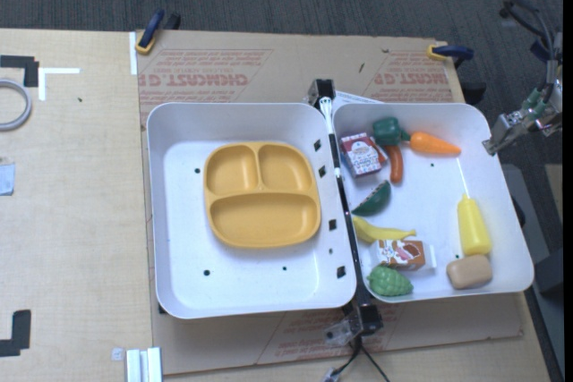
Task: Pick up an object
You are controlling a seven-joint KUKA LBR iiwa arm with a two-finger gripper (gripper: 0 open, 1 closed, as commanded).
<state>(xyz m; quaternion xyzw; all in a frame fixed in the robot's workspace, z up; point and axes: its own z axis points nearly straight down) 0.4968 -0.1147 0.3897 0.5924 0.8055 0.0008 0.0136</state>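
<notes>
The right bin holds several toy foods. An orange carrot and a dark green vegetable lie at its far end, beside a small red carton and a red sausage. A yellow bottle and a tan bread roll sit on the right side. A banana, a snack packet, a green pod and a leafy green piece lie near the left wall. My gripper hovers just outside the bin's far right corner, touching nothing.
The left bin carries a yellow divided plate. Both bins rest on a cardboard sheet held by clamps. Cables run under the front edge.
</notes>
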